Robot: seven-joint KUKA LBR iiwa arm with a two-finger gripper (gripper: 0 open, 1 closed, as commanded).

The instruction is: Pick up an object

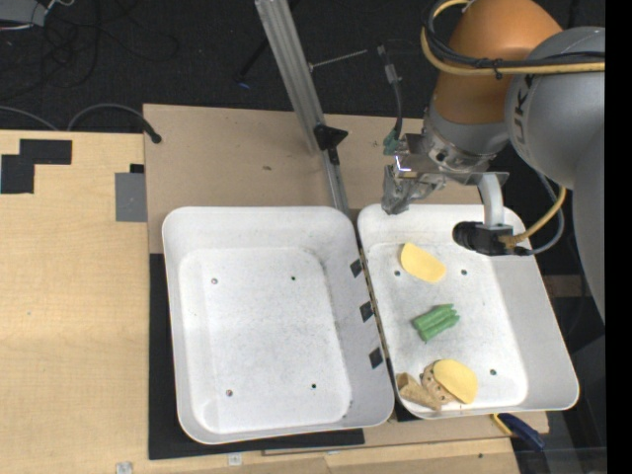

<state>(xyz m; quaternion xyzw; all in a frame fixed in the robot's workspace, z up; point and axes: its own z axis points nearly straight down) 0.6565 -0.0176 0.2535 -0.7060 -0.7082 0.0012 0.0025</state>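
yellow piece (423, 263) lies in the right bin (538, 309) near the green thing (434, 321). gripper (397, 200) hangs over the bin's far edge, can't tell its grip.

Yellow piece (423, 263), green piece (435, 321), yellow-tan cluster (441, 384): right bin (533, 314).

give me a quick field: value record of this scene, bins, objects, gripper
left bin: white, shallow
right bin: white, holds all three items
yellow piece: far part of right bin
green object: middle of right bin
yellow and tan item: near edge of right bin
gripper: above far left corner of right bin, nothing seen between its fingers
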